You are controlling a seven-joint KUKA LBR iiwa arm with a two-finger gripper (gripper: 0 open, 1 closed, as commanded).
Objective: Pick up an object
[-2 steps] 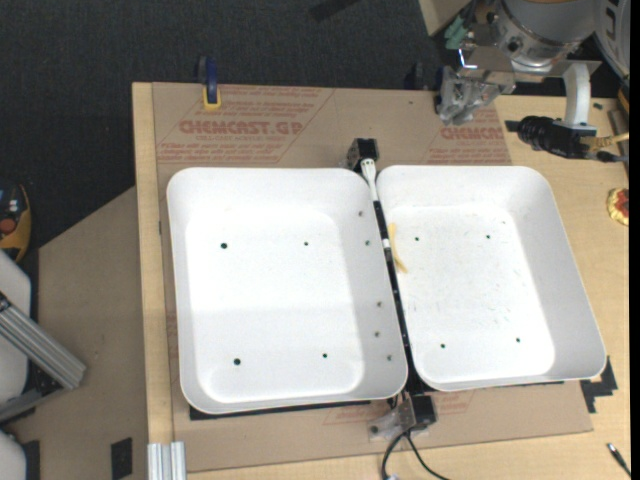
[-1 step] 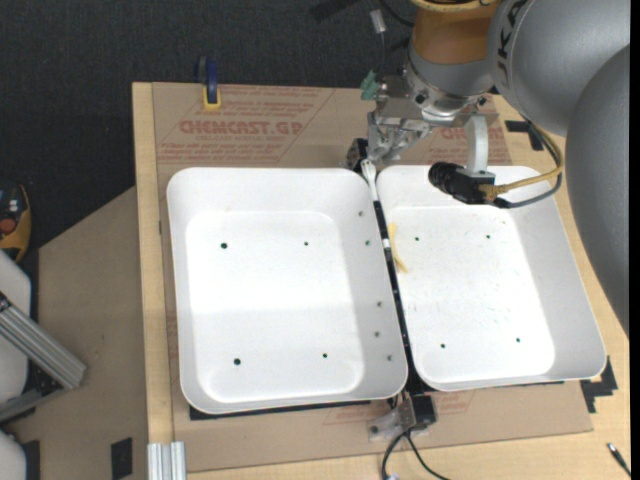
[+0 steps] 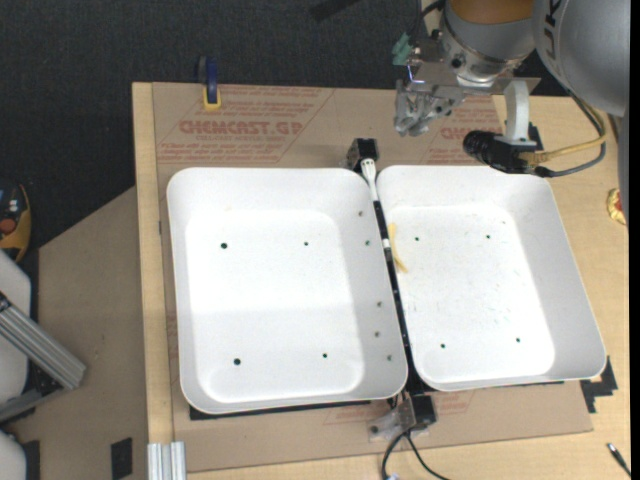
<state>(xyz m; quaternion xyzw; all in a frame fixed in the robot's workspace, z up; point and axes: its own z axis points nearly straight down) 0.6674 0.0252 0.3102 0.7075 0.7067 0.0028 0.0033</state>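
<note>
Item: small yellowish object point(image 3: 398, 251), thin and elongated, lying in the right bin point(image 3: 560, 268) hard against its left wall, just beside the dark seam where it meets the left bin point(image 3: 190, 268). Hand point(image 3: 418, 116): raised over the table point(image 3: 150, 168) beyond the far rim of the right bin, hanging below the orange-banded wrist, well apart from the object and nearer the far edge than it; nothing shows between its fingers, and whether they stand wide or narrow cannot be told from this angle. Also noted: a blue-and-yellow clamp point(image 3: 210, 83) at the table's far left corner.
</note>
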